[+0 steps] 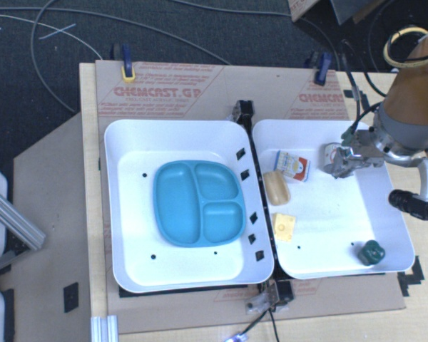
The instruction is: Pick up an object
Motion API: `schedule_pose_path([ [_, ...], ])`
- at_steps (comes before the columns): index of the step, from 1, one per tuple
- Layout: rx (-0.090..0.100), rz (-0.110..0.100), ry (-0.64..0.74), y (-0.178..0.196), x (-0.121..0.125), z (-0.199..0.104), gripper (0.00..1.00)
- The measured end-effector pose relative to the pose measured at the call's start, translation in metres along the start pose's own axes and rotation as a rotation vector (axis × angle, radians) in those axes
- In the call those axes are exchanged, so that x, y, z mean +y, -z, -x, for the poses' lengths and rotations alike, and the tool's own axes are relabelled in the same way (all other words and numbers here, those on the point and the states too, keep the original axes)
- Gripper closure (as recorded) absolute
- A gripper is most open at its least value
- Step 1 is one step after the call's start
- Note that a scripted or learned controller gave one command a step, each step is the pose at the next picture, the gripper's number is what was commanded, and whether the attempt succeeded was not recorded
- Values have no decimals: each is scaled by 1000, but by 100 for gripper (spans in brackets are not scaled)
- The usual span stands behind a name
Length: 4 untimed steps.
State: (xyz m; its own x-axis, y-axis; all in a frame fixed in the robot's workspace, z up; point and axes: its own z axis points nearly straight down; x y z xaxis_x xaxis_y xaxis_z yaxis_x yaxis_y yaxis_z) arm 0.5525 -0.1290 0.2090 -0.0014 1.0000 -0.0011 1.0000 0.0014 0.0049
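Hovering low in the upper part of the right bin (385,191), end effector (337,164) apparently empty, finger state impossible to tell. Just beside it: a small carton (292,165); a tan loaf (276,188) slightly farther, so likeliest targets. Well apart: yellow cheese piece (284,226), green object (372,252).

Red print "CHEMCAST GP" on the brown protective sheet (164,91) over the counter, far side behind left bin; repeated far right, partly hidden. Other print too small.
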Motion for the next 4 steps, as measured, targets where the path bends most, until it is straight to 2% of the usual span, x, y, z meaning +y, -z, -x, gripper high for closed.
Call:
schedule_pose_path([
  [1, 0, 1, 0, 47, -2, -6, 100],
  [2, 2, -3, 4, 49, 10, -58, 100],
  [3, 3, -8, 2, 34, 14, -107, 100],
  [4, 3, -6, 2, 38, 11, -154, 100],
])
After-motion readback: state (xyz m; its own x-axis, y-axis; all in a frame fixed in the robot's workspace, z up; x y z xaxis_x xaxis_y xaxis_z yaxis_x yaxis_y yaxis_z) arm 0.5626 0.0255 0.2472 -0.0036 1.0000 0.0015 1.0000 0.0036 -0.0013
